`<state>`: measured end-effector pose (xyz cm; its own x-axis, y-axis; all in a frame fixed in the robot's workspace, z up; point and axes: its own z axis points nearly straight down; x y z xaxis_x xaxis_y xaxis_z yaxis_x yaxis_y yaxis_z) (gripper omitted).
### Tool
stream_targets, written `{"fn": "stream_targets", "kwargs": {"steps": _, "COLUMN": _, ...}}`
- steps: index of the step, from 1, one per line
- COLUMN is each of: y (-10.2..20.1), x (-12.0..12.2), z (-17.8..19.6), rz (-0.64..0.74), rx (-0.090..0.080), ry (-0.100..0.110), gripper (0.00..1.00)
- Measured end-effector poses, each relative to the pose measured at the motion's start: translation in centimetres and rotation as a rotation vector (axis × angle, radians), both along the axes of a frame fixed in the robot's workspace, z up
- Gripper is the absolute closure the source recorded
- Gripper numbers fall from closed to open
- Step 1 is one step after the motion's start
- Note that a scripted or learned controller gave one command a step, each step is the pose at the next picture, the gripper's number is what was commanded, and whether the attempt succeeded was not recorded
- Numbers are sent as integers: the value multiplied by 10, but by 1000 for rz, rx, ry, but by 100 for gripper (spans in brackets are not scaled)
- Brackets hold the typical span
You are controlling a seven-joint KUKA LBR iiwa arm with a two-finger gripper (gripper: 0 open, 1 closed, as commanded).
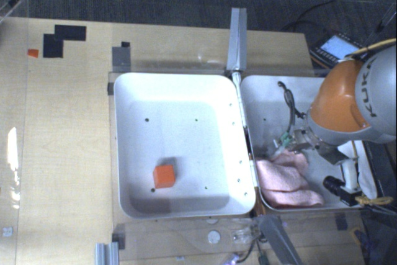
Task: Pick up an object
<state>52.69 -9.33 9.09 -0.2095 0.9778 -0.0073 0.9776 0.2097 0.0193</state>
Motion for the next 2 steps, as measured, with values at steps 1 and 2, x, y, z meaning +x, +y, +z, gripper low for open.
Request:
{"fn": "stream_targets", "kwargs": {"steps": 1, "y": -4, "x": -16, "z": 0, "rz": -6, "rx": 0, "ry": -3, "gripper": 0}}
{"fn": "stream_targets", "kwargs": {"steps": 2, "y": -4, "x": -16, "z": 0, "rz": -5, "rx": 0, "ry": -3, "gripper": 0}}
